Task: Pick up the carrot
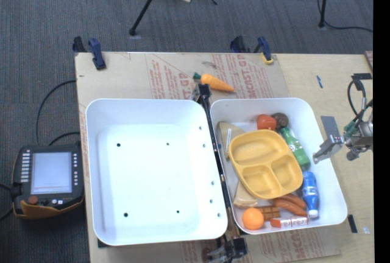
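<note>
**Carrot on the counter behind the bins, tool at the far right**

At the far left, on the floor beside the counter [304, 73], you see a control pendant [47, 179] with a pale screen and a cable going from it. Next comes the left bin [97, 134], white and shallow, with a few small dark dots on its bottom. Two blue clamps [96, 52] [263, 47] hold the back edge of the counter.

Between the two bins, just behind them on the bare counter, lies the carrot [217, 82]. It is orange, with a small green end pointing to the left, and it lies flat, a little slanted. It is outside both bins, close to the back corner of the right bin [332, 189].

Inside the right bin you find a yellow divided tray [265, 163] lying across the middle. Behind the tray there is a red round thing [265, 122] and a dark round one [280, 119]. A green bottle [295, 147] and a blue bottle [309, 190] lie along the right side of the tray. At the front are an orange ball [252, 218] and two sausages [291, 204].

At the right edge of the view, the tool [332, 146] hangs over the right rim of the right bin, well apart from the carrot. Nothing is seen between its fingers, but you cannot tell from this view if they are open or closed.
</note>
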`<state>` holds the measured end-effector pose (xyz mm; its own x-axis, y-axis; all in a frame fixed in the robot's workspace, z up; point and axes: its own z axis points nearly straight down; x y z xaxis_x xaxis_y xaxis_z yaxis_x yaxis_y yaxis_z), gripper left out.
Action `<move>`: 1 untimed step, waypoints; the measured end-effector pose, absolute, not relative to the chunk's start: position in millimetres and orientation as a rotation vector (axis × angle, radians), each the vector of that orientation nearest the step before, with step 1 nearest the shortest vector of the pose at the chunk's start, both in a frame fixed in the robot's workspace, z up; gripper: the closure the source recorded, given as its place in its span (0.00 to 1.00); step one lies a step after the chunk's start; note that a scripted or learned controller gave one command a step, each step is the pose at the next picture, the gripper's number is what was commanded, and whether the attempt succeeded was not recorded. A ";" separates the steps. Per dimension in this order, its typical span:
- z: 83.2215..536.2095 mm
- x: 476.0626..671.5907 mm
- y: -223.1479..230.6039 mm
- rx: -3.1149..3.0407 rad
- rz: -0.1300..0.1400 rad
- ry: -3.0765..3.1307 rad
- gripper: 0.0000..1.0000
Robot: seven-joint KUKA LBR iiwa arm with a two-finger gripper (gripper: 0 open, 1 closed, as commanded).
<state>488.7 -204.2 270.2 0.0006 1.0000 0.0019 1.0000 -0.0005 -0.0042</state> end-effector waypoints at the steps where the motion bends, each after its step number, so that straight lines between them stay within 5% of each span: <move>1: 120.2 558.8 -140.0 -2.229 0.011 -2.185 0.00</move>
